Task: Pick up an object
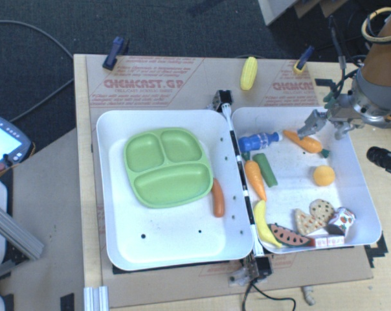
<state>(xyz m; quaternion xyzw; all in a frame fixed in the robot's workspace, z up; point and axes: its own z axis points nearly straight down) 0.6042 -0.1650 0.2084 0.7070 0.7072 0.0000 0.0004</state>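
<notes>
My gripper (326,127) hangs over the far side of the right bin (367,193), open, with one finger (310,125) just above an orange carrot-like piece (303,141). Nothing sits between the fingers. Under and in front of it the right bin holds a blue bottle (257,140), a green pickle (267,169), a second carrot (254,179), an orange ball (323,175), a banana (265,224), a watermelon slice (289,235), cookies (315,216) and a small red-and-white piece (342,220).
The left bin (111,193) holds a green divided plate (167,167) and an orange sausage (217,197) against its right wall. A yellow corn cob (248,73) lies on the bench behind the bins. Blue clamps (113,52) grip the board's far edge.
</notes>
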